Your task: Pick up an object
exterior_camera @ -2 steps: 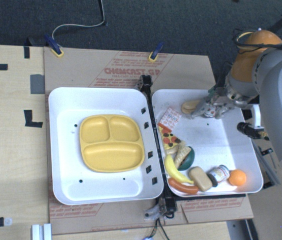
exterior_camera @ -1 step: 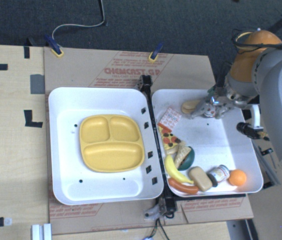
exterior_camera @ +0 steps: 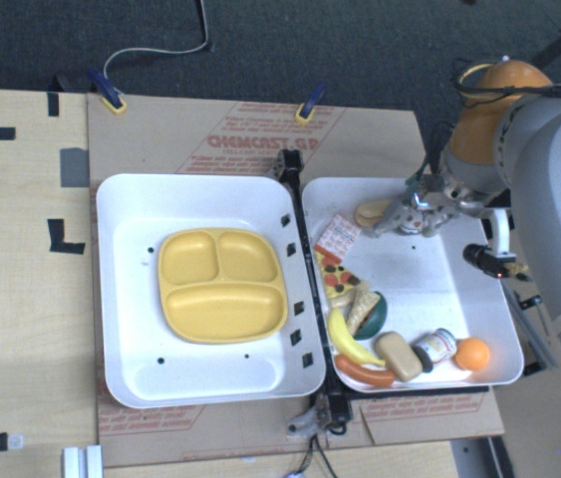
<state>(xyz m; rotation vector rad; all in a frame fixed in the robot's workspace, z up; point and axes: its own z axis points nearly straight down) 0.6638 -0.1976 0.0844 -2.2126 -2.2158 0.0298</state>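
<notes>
1. Nearest the camera, along the front edge of the right bin, an orange ball, a small jar, a tan block, a red sausage and a banana are lying crowded together.
2. Just behind them, a bread wedge is resting on a dark green disc, beside a pizza slice and a red-and-white packet.
3. Farther back, I am reaching my gripper toward a pale tan, rounded, bun-like piece near the rear of the right bin; I cannot tell whether my fingers are apart or clamped.
4. In the left bin, a yellow divided plate is sitting.
</notes>
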